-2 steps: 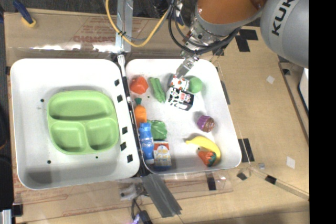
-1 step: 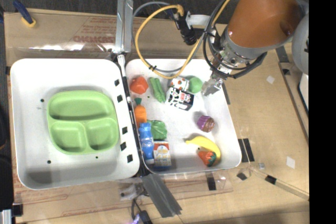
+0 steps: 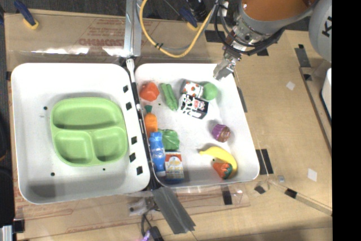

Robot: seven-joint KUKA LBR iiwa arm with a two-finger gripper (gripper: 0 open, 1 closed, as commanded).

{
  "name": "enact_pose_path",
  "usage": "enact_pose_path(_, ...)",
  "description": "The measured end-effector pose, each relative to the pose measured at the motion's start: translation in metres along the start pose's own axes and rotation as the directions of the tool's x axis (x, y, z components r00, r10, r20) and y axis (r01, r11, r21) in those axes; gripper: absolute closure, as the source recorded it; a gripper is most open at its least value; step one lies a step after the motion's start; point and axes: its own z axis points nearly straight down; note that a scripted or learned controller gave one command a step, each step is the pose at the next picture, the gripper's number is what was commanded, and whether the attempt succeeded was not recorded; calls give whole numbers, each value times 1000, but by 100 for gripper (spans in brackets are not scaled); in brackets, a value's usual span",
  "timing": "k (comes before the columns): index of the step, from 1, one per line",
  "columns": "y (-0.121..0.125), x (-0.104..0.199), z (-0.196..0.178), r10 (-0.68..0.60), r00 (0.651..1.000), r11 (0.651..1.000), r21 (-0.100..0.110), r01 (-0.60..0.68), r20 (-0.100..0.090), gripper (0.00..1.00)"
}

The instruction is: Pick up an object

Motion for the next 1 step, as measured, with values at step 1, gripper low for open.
enact_pose_path(1, 22, 17, -13, -258, 966, 966, 4, 258, -3, 100)
